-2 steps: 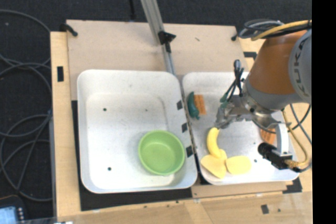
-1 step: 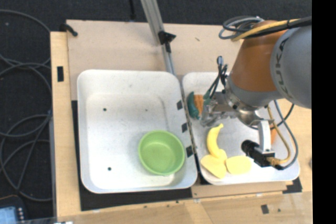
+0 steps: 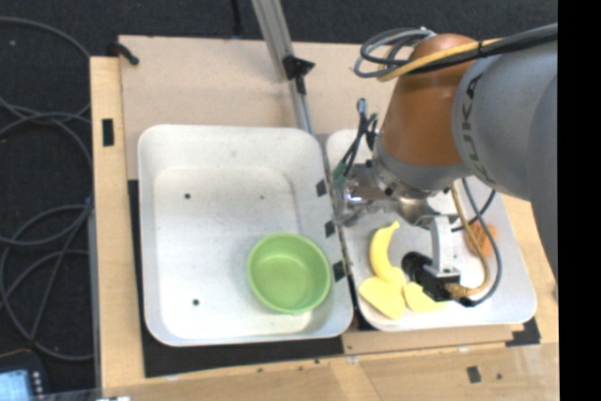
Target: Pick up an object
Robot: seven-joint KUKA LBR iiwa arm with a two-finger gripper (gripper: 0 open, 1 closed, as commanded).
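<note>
Three yellow pieces [image 3: 380, 294] crowd the front of the bin [image 3: 512, 291] beneath my arm, and behind them my pincer [image 3: 349, 199], open or closed I cannot tell, hangs beside the bin's inner wall, so descending might strike that rim or scatter them.

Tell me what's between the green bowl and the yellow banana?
Only the bins' rims, in the camera view: green bowl in the left bin, banana in the right bin.

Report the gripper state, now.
Gripper: cannot be told; it hangs over the right bin, just above the yellow banana.
</note>
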